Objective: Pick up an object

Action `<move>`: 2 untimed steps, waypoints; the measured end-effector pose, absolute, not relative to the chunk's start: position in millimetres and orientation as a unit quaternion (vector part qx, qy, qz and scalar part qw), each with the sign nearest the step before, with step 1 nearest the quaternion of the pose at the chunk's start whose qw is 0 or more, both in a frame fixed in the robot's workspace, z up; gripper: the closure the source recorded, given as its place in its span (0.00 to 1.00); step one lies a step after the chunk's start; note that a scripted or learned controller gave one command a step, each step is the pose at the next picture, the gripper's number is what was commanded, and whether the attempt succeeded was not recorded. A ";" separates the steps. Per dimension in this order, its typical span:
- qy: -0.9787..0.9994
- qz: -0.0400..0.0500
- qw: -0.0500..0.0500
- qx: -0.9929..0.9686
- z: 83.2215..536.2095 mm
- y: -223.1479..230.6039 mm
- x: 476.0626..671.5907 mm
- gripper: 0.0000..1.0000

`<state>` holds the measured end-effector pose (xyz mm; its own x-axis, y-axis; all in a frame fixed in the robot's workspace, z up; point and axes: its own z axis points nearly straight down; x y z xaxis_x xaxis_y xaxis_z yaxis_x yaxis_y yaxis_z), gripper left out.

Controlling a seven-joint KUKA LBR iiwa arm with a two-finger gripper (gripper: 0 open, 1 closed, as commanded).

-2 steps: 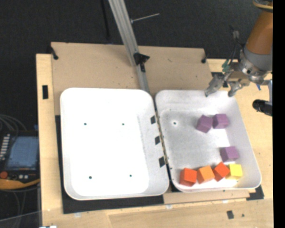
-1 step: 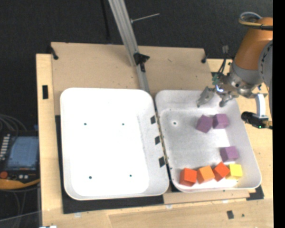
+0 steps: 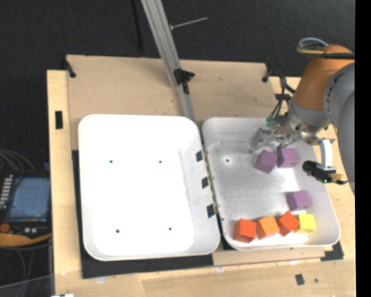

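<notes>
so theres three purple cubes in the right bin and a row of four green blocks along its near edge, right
Not quite. The camera view shows three purple cubes in the right bin, but the row along its near edge is three orange blocks and one yellow block, none green.

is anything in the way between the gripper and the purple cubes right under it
Nothing visible stands between them. The metal two-finger gripper hangs directly above the two purple foam cubes: one tilted cube and a second cube beside it in the right white bin. The third purple cube and the front row lie well apart.
</notes>
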<state>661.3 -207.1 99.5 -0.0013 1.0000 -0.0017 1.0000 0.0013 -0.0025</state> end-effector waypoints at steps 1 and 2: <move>-0.708 -0.001 -0.004 -0.707 115.6 -208.4 664.0 1.00; -0.708 -0.002 -0.004 -0.706 175.0 -200.5 664.9 1.00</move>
